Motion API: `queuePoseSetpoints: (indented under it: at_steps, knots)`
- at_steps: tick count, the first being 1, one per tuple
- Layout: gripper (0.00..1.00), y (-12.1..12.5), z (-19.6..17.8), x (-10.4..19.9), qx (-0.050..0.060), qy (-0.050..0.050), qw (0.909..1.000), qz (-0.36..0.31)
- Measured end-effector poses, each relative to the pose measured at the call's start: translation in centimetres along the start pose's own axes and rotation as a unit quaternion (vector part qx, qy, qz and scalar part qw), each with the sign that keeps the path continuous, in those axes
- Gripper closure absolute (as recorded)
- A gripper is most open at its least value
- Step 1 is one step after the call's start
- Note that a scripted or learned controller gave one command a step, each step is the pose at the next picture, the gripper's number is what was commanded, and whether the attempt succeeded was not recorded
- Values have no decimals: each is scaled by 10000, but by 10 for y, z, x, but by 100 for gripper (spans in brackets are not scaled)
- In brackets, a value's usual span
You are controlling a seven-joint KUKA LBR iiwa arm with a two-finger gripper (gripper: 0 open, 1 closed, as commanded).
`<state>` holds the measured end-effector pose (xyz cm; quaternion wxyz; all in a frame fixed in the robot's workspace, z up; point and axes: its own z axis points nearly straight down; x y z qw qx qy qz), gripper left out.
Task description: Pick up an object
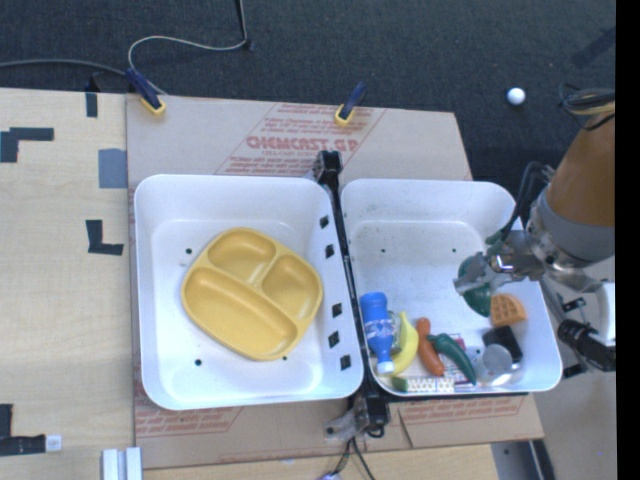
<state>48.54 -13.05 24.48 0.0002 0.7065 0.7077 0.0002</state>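
Two white bins are sitting side by side on the counter (60,268), the left bin (150,298) carrying a yellow divided plate (252,293). Over the right bin (430,203), the claw (478,286) is pinching a dark green object (481,298) just beside an orange waffle toy (508,310); whether it is lifted clear I cannot tell.

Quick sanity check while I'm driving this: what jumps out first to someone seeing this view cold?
The big yellow divided plate lying alone in the left bin. Next, the clutter along the right bin's near edge: a blue bottle, banana and carrot. Then the arm's gripper low over that bin's right side, beside an orange waffle-like piece.
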Motion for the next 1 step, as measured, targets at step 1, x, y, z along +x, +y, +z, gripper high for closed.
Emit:
queuePoseSetpoints:
  at_steps: [1]
  knots:
    - [100, -1, -8, 65, 5, 4, 10000, -4]
